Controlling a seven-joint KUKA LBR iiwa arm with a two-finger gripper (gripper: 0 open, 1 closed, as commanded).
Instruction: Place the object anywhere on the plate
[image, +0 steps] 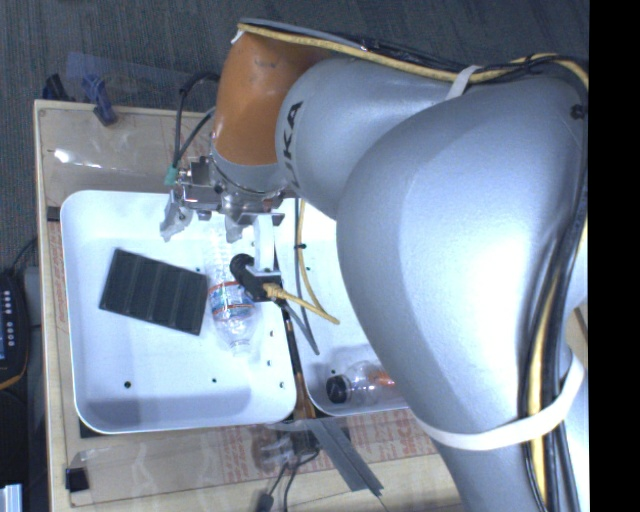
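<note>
Wide open, the gripper (204, 228) hangs over the far side of the plate's neighbour, its two pale fingers (172, 222) standing well apart with nothing clamped between them. From where I stand, the clear water bottle (228, 305) lies on its side just beside the plate (155, 290), on the edge that faces the arm (420, 200). Its thin end points up toward the gripper and its labelled middle sits nearest the plate's corner. Whether bottle and plate actually touch I cannot tell. The plate itself is a dark, ribbed rectangle (more a slab than a dish), lying flat and a little askew on the floor of the white bin (150, 390). Beyond the plate's bin, on the arm's side, a second bin (345, 357) holds another bottle with a dark cap (355, 388), well apart from the plate.

So I judge the task is at its start: the bottle is not yet picked and the plate is bare.

Several things could spoil it from here. The bottle is round, clear and light, so a grasp that closes off-centre may squeeze it out sideways or roll it away from the plate. It lies so close to the plate that a descending finger could land on the plate's edge and shove the plate instead. Gripped at the thin end, it may swing and slip. And once released on the plate, it could roll off across the ribs.
</note>
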